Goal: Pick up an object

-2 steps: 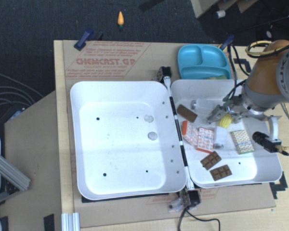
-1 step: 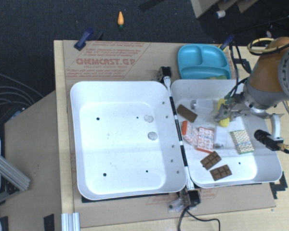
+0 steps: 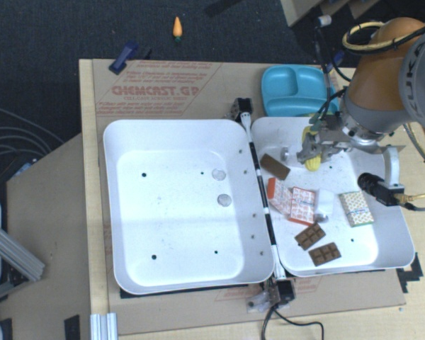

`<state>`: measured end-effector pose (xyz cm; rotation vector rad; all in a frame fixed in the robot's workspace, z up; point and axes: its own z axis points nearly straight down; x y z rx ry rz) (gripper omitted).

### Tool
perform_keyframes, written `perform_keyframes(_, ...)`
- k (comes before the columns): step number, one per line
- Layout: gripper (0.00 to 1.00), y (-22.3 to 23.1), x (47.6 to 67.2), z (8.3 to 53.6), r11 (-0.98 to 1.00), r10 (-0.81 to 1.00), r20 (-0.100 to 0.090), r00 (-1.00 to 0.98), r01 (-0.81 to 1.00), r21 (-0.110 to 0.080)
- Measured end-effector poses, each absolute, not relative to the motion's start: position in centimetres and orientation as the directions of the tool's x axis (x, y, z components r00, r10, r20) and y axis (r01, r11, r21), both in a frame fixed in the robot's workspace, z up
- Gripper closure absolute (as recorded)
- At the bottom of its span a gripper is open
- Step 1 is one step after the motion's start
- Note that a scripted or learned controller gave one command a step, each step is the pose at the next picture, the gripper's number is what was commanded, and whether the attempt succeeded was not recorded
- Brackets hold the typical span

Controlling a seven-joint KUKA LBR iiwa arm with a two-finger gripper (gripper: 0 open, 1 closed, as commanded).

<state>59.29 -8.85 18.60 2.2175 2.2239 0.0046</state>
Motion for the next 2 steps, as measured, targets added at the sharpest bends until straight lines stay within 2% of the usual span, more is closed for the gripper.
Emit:
perform_keyframes(1, 1.0, 0.1, 57.9, 20.7, 0.003, 1.0, 0.002, -0.003, 1.0, -0.001)
perform_keyframes(2, 1.0, 0.9, 52.9, 26.2, 0.001, 1.0, 0.0, -0.001, 1.0, -0.001)
